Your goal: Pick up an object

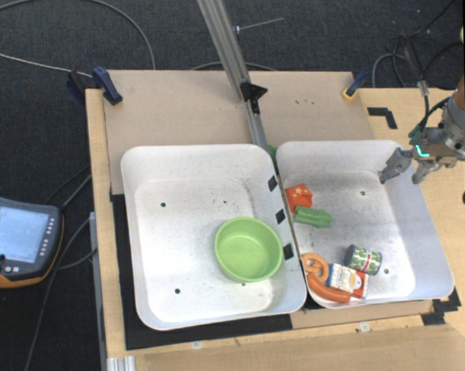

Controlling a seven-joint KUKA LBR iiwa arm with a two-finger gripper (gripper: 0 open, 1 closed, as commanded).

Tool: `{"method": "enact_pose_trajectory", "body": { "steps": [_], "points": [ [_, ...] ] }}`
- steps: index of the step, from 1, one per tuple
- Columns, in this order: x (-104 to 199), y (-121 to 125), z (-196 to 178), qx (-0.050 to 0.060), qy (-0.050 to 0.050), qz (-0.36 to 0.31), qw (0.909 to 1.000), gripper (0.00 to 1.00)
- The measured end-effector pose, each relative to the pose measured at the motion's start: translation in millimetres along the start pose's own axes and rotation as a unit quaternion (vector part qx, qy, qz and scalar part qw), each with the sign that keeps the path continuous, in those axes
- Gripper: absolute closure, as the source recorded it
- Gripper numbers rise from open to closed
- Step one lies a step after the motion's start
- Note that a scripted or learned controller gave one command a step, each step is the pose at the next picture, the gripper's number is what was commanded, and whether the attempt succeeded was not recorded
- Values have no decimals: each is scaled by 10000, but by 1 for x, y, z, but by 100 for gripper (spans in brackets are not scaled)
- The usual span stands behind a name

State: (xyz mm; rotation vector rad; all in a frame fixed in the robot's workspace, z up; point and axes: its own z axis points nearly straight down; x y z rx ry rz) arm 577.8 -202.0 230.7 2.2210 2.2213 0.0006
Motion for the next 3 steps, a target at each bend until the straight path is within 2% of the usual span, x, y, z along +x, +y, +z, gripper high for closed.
{"method": "enact_pose_trajectory", "body": {
  "steps": [1, 2, 3],
  "points": [
    [0, 0, 0, 1, 0, 0, 10000, 0],
    [-4, 2, 62, 25, 5, 0, 10000, 0],
    [0, 3, 104, 17, 5, -2, 10000, 0]
  ]
}}
